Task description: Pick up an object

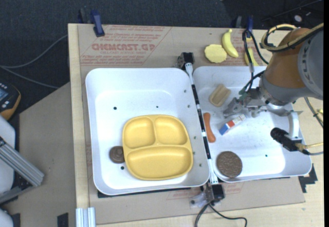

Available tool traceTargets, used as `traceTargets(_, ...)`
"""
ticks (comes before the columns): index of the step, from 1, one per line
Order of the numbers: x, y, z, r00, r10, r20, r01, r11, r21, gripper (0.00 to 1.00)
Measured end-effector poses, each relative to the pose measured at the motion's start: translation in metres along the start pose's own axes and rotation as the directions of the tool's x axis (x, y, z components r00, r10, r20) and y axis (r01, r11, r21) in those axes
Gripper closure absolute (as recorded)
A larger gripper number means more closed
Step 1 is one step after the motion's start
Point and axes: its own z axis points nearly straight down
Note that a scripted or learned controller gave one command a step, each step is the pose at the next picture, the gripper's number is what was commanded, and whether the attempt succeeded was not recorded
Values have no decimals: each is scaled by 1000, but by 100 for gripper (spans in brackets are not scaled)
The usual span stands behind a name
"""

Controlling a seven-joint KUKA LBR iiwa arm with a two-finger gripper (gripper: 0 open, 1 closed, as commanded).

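Looking down on the desk (128,41), we find the tool (237,109) low inside the right bin (257,162), near that bin's upper middle, at the end of the grey arm (295,74) with its orange band. Whether the tool is open or closed we cannot tell; its metal parts blur together from this height. Just below the tool and touching its tip, as far as we can judge, lies a small red, white and blue tube-like object (227,127), tilted. Up and to the left of the tool rests a tan block (219,95), close by but apart from it. Farther left of the tool, against the wall shared by the two bins, lies an orange carrot-shaped piece (208,127), running along the wall. Below the tool, near the bin's lower left corner, sits a round brown disc (229,164). Well to the left of the tool, in the left bin (103,92), a yellow divided plate (157,146) lies flat, with a smaller brown round thing (117,154) touching its left edge. Above the tool, outside the bins on the bare desk, we see a yellow banana (230,44) and beside it a yellow lumpy piece (216,53).
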Motion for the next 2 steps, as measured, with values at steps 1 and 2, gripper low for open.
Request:
traceTargets(1, 0, 1, -10, 1000, 0, 1, 0, 1000, -3, 100)
traceTargets(2, 0, 0, -10, 1000, 0, 1, 0, 1000, -2, 0)
